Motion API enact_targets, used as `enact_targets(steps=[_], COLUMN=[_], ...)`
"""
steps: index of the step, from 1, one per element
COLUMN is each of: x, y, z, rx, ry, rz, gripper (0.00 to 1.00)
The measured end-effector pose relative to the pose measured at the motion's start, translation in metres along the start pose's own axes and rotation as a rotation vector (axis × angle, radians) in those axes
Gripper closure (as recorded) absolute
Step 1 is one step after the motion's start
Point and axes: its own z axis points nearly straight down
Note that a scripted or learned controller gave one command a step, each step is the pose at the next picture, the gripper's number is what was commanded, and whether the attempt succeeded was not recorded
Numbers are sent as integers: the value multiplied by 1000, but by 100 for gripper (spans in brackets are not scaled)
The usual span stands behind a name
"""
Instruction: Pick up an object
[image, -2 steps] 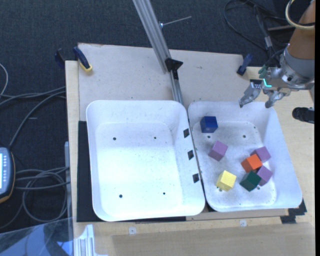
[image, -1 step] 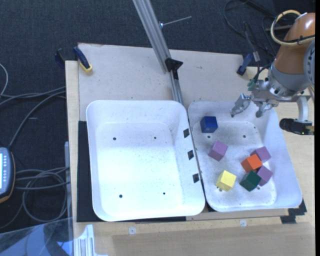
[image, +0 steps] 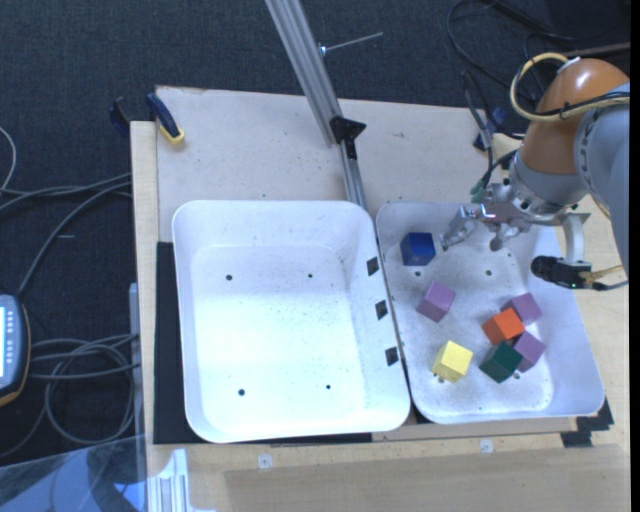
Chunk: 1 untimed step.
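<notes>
Green cube (image: 500, 362) partly hidden behind orange cube (image: 504, 325); hand (image: 476, 228) blurred.

Tool (image: 476, 231) spread, empty, just right of blue cube (image: 418, 248).

The bench (image: 260, 150) is a pale, lightly speckled board. Two shallow white bins lie on it side by side: the left bin (image: 200, 330) covers the middle and front, and the right bin (image: 570, 395) reaches toward the front right corner. A dark mat (image: 163, 340) shows beneath the left bin along the left edge. Near the back left corner sits a blue and yellow clamp (image: 166, 118), possibly gripping the edge. A metal bar (image: 315, 75) slants in from the back edge.
</notes>
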Motion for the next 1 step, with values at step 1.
enact_targets(steps=[1], x=[1], y=[0], z=[18], rx=[-4], ry=[-1], rz=[0], gripper=[0])
